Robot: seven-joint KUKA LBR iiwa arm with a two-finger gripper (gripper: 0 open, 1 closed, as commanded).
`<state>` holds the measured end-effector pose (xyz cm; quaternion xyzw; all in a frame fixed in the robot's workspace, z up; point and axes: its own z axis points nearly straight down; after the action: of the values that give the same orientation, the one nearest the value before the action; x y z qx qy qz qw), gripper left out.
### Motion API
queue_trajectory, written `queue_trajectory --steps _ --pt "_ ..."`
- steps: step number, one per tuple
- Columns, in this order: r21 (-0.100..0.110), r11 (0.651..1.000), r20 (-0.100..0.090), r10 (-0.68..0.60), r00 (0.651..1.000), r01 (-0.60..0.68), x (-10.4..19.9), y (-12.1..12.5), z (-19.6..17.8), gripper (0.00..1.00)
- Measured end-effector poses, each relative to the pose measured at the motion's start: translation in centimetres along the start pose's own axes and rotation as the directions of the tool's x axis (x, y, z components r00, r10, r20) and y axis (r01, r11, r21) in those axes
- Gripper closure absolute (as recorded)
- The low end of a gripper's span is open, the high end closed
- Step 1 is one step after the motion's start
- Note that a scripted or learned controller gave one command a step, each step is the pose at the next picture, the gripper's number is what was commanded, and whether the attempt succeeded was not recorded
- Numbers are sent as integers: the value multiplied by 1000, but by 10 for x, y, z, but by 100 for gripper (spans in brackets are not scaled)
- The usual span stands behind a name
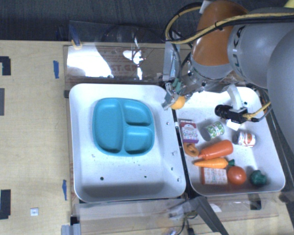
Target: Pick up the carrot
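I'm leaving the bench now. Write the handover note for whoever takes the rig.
Gripper: at the top left corner of the right bin, with a small yellow-orange item at its tip; whether it is gripped cannot be told.
Carrot: lying in the right bin, apart from the gripper, with a second smaller carrot just below it and a tomato nearby.
Left bin: holds a blue divided tray.
Done: nothing on the carrot yet.
Left: move the gripper down to the carrot, grip and lift it.
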<state>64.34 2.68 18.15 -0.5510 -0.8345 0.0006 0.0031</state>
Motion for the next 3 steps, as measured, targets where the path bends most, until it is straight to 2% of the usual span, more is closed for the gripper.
queue_trajectory --steps 1,2,3 --pt "-6 950 5 312 950 -312 -76 -12 -1 100" --pt "-10 729 1 684 729 -684 -92 -14 -111 100" --pt "-6 732 5 681 732 -681 -91 -13 -116 100"
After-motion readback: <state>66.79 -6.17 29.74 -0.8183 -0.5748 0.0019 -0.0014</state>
